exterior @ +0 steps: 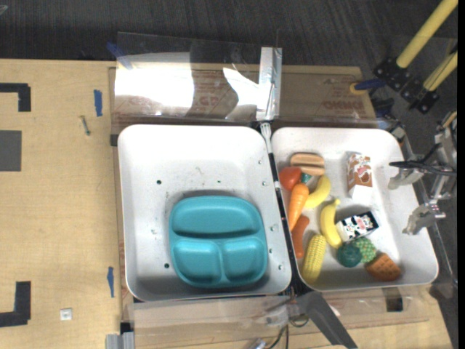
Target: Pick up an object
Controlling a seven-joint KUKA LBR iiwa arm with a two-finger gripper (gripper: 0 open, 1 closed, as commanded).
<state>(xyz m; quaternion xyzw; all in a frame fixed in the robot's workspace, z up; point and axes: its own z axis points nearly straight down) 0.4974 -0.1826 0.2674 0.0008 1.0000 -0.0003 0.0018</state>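
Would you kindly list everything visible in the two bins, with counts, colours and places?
left bin: one, white, left half of bench
divided tray: one, teal, in left bin
right bin: one, white, beside left bin
hot dog: one, tan and red, top
carrot: one, orange, left side
bananas: two, yellow, centre
corn: one, yellow, bottom left
milk carton: one, black and white, centre
snack packet: one, brown and white, top right
hand: one, grey metal, right bin's right edge
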